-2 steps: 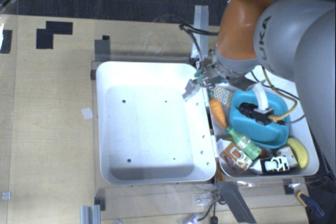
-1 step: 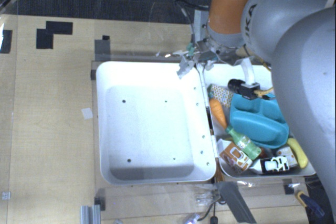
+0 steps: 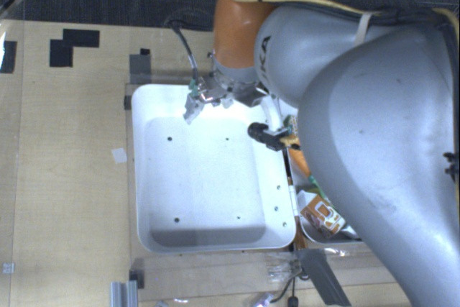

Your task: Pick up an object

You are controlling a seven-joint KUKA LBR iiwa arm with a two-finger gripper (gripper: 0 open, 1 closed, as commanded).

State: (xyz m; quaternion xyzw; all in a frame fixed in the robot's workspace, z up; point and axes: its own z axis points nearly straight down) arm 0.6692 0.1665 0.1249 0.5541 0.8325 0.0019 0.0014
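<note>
The gripper [image 3: 194,106] hangs over the far corner of the left bin [image 3: 147,226], just inside its far wall, and whether its grip is closed or loose cannot be told from here; no object can be made out in it. On that showing the pick is not yet done, and everything still lies ahead: reaching an object, closing on it and lifting it free.

The things to pick from lie in the right bin [image 3: 299,230], on the other side of the shared wall from the left bin. A brown and white packet [image 3: 323,216] sits near that bin's near end, and an orange thing [image 3: 300,160] lies further back, close against the shared wall. Most of that bin is hidden under the grey arm [image 3: 359,126], so more may be there.

The floor of the left bin is bare white, giving open room to travel across it. To reach the packet the gripper would have to clear the shared wall, and the orange thing's closeness to that wall probably leaves little space on that side.
</note>
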